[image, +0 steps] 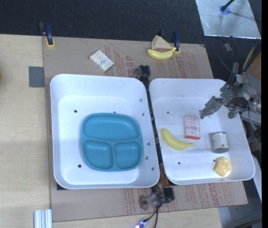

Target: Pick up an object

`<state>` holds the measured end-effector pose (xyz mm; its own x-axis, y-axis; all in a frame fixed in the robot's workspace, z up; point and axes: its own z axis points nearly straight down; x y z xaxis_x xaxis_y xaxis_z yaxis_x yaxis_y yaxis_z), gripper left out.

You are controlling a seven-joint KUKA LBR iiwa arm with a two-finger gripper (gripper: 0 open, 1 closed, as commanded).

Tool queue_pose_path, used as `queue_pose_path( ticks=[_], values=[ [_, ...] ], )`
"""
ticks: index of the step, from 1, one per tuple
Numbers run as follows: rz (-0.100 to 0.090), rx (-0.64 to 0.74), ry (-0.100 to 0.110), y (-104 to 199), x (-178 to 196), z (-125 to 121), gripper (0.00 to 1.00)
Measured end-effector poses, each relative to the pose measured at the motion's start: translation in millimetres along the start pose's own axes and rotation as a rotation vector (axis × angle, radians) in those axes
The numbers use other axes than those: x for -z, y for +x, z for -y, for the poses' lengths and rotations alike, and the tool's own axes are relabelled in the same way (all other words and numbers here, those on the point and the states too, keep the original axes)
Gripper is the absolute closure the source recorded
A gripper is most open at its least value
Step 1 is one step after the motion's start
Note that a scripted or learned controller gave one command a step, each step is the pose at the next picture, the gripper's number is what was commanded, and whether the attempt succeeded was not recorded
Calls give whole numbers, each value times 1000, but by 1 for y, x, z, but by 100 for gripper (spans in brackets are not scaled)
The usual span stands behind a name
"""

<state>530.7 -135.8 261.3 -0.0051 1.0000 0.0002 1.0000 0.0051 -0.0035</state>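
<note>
Apparently still at the approach step: nothing lifted yet. Nearest candidate a small reddish-and-white carton, lying flat near the middle of the right bin. Just left of the carton and a little nearer the camera, a yellow banana; to the carton's right, a grey can on its side; beyond the can toward the bin's near right corner, a yellow corn cob. Up and right of the carton, gripper hanging over the bin, fingers spread apart, gripping nothing. Next move, judged from this: swing over the carton, descend, close on it. Printing on the carton too small to read. Left of the carton, across the divide, a blue compartment tray in the left bin.
</note>
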Motion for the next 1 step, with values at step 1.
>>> queue_pose_path(
  ticks=[1],
  values=[
    [1,0,2,27,-103,-14,0]
  ],
)
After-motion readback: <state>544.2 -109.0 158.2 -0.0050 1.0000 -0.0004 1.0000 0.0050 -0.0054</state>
